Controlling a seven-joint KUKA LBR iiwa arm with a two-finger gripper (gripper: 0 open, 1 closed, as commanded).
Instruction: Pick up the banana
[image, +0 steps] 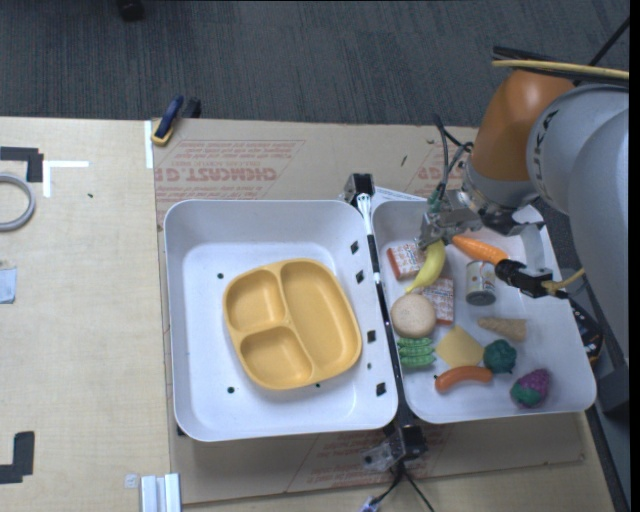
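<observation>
The yellow banana (427, 270) lies slanted in the right bin (573, 352), near its left wall, its lower tip by a round tan bun (413, 316). My gripper (436, 232) sits directly over the banana's upper end, touching or nearly touching it. The wrist hides the contact, so I cannot tell whether the banana is gripped. The orange-banded arm (520, 110) reaches in from the upper right.
Around the banana lie a red-white packet (404, 258), a carrot (478, 248), a small tin (480, 290), a cheese wedge (460, 347), a sausage (463, 377), broccoli (499, 355) and purple grapes (531, 388). The left bin (185, 300) holds a yellow divided plate (290, 322).
</observation>
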